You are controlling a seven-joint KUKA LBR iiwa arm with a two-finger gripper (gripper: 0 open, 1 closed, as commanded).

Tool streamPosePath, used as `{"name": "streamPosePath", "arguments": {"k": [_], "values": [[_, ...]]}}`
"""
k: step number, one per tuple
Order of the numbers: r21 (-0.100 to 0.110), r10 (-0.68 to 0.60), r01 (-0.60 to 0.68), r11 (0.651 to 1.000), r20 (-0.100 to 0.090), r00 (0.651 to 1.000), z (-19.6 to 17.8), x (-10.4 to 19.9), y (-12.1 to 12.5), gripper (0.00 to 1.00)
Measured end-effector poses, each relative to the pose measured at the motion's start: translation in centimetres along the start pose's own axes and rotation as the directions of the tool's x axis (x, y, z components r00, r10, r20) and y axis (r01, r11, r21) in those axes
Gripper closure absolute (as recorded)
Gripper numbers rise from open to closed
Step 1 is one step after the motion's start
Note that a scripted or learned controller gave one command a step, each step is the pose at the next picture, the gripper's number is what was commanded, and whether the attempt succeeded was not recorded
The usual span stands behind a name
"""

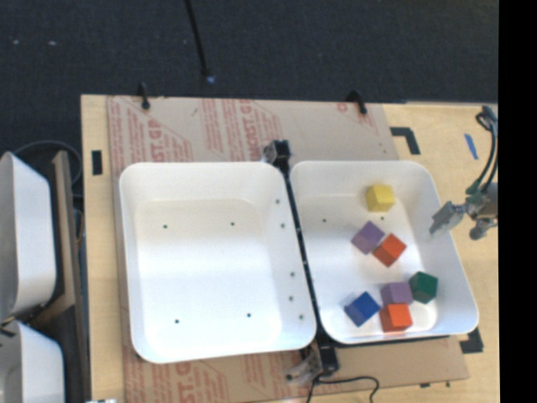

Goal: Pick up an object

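Several coloured blocks lie in the right bin (336,183): a yellow block (380,196) at the back, a purple block (367,237) touching a red-orange block (389,249) in the middle, and a green block (424,286), a second purple block (397,293), a blue block (362,307) and an orange block (396,316) clustered at the front. My gripper (460,223) hangs at the right edge of the view, over the bin's right rim. It is open, with nothing between its fingers, and sits to the right of the red-orange block.
The left bin (210,263) sits beside the right one, their rims meeting along the middle. Both rest on a cardboard sheet (210,133) on the wooden bench. A white container (25,225) stands at the far left.
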State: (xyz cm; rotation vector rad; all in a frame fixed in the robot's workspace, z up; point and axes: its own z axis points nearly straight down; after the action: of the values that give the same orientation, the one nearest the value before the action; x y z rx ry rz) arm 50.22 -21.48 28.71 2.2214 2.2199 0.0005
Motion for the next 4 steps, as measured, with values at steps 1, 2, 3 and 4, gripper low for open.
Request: {"name": "streamPosePath", "arguments": {"k": [1, 2, 3, 4], "values": [[0.009, -0.001, 0.001, 1.000, -0.003, 1.000, 19.1, 2.6, 3.7, 0.00], [-0.001, 0.001, -0.001, 1.000, 0.000, 1.000, 17.6, 2.4, 3.9, 1.00], [0.001, -0.059, 0.059, 0.998, -0.001, 0.998, 18.7, 6.0, 3.0, 1.00], [0.000, -0.057, 0.057, 0.998, 0.000, 0.998, 18.6, 5.9, 3.0, 0.00]]}}
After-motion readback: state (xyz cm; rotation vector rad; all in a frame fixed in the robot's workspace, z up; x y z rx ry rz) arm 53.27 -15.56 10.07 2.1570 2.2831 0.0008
